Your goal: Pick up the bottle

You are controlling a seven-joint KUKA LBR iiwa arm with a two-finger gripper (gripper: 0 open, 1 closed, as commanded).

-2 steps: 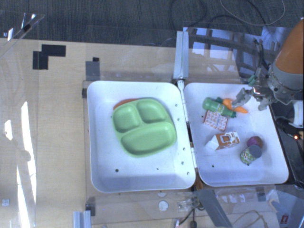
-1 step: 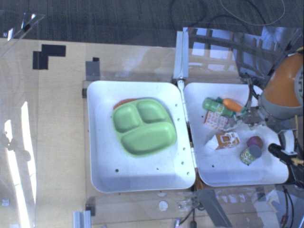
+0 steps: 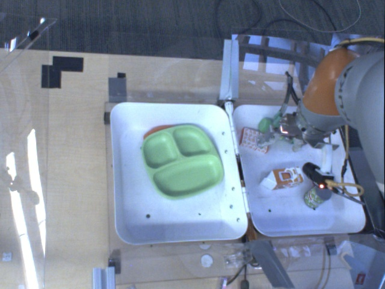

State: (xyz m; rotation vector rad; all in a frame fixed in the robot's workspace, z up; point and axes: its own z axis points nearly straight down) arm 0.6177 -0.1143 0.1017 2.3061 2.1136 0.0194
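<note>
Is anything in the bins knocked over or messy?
Yes. In the right bin, a small carton lies tipped on its side, and a can leans tilted near it. The green tray in the left bin sits crooked, with something orange peeking from under it.

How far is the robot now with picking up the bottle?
Done: the arm has reached over the right bin, and the claw is low near its far side. In hand: nothing can be seen between its fingers; a small green item lies beside it. Left: which item is the bottle is unclear, so the grasp and lift remain.
</note>
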